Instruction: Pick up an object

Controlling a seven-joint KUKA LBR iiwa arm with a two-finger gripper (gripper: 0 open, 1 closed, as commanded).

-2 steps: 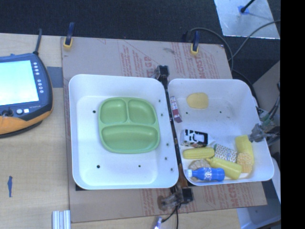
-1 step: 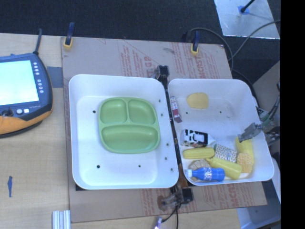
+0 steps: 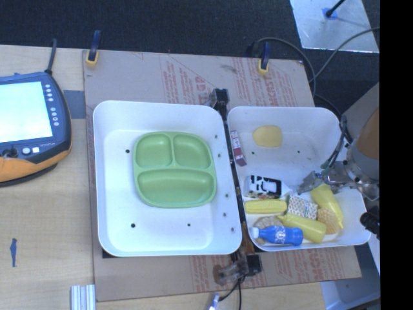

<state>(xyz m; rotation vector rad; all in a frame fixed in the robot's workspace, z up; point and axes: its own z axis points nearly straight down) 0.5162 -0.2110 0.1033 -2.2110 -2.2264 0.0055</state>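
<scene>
The tool (image 3: 321, 177) is seen low inside the right bin (image 3: 290, 116), near its right wall, poised above the heap of objects; whether it is wide or narrow cannot be told, since it is small and blurred. Just beneath it a yellow bottle (image 3: 327, 201) lies tilted, probably the intended pick, as it is nearest. Beside it are crowded a corn cob (image 3: 265, 206), a blue bottle (image 3: 279, 236) and a yellow disc (image 3: 267, 135). In the left bin (image 3: 110, 173) a green divided plate (image 3: 174, 169) is laid flat, centred.
</scene>
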